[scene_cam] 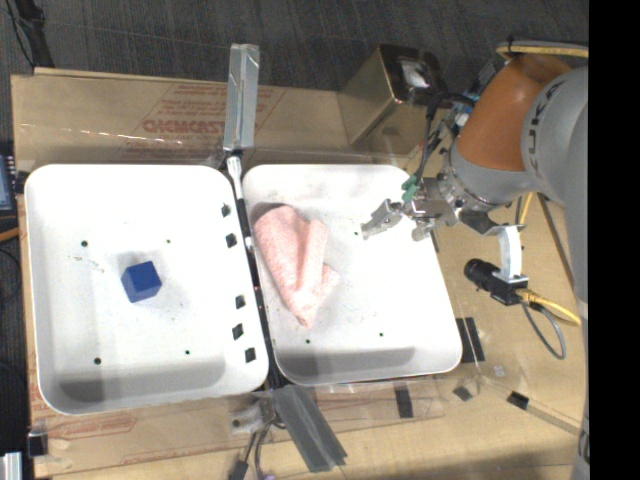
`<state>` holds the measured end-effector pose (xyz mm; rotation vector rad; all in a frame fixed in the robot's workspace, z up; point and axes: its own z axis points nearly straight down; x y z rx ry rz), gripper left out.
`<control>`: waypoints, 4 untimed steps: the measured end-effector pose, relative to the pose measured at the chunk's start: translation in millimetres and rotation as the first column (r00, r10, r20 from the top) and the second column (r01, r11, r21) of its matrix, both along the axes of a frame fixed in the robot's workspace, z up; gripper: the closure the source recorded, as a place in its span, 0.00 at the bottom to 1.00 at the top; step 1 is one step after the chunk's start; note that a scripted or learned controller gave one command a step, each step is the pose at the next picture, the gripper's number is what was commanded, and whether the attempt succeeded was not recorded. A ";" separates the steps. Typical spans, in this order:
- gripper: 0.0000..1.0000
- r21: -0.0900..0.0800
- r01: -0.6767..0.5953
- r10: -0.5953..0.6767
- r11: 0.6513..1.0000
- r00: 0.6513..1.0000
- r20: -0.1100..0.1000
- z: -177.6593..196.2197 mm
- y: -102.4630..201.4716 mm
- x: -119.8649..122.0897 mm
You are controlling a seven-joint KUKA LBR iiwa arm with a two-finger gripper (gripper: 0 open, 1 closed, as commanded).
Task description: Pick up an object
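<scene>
Left-hand shallow white plastic bin (pixel 80 348): smooth walls, rounded corners, a few dark dots on the floor. A small matte blue cube (pixel 142 280) sits on the floor left of centre, well apart from every wall. Its edges are crisp and one corner is turned toward the camera.

Seam between the bins: a row of small black clips (pixel 240 268) runs along the two rims where they meet. A flat grey metal bar (pixel 242 98) runs away from the top end of the seam, across the brown printed cardboard sheet (pixel 120 118) that lies under both bins. A grey metal bracket (pixel 305 433) juts out at the bottom end.

Right-hand shallow white plastic bin (pixel 400 313): a crumpled pink cloth (pixel 295 258), soft and gathered in long ridges, lies near the left wall. It runs from the upper left toward the middle of the floor and tapers to a point at its lower end.

A brown cardboard box (pixel 385 93) stands just beyond this bin's top rim.

The grey metal gripper (pixel 378 220) hangs over the upper right part of this bin's floor, with its tip turned left toward the cloth and a strip of bare floor between them. How far it is open cannot be told from this angle. Cloth and cube both rest on the bin floors, apart from it. The grey arm with its orange band (pixel 505 118) crosses the right rim.

Short black tape strips (pixel 470 338) lie on the pale wooden bench (pixel 520 358) off the lower right corner.
</scene>
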<state>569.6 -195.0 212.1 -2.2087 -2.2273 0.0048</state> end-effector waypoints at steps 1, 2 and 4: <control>0.00 -0.002 -0.184 0.184 0.983 0.983 0.006 0.2 -13.5 33.5; 0.00 -0.001 -0.060 0.060 0.998 0.998 0.001 -75.9 30.1 26.6; 0.00 -0.009 -0.375 0.375 0.927 0.927 0.011 -115.3 91.2 60.4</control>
